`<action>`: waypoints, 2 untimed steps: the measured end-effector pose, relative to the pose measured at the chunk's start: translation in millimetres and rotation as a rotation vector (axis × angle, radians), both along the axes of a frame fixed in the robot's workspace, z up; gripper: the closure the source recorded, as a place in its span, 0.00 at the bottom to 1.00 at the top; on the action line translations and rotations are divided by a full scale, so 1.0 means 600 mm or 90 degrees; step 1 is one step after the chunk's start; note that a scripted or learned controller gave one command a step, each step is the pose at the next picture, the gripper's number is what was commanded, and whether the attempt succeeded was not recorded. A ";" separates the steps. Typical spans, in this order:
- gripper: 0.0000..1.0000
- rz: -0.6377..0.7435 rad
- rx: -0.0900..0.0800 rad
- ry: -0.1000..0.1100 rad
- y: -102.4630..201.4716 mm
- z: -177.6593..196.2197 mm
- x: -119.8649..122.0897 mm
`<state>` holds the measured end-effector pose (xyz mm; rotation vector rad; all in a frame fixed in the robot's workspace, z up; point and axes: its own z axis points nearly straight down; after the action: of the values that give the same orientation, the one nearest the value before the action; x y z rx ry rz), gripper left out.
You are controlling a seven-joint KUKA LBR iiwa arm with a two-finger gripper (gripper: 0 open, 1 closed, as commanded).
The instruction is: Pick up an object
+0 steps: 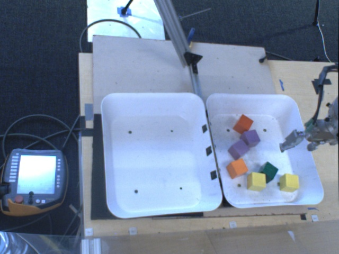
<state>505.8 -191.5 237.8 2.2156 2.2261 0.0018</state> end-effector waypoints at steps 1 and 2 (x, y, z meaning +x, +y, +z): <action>0.00 -0.001 0.000 -0.001 0.000 0.000 0.000; 0.00 -0.001 0.001 0.003 0.017 -0.092 -0.003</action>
<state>504.2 -181.4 182.9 2.2203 2.2264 -0.0015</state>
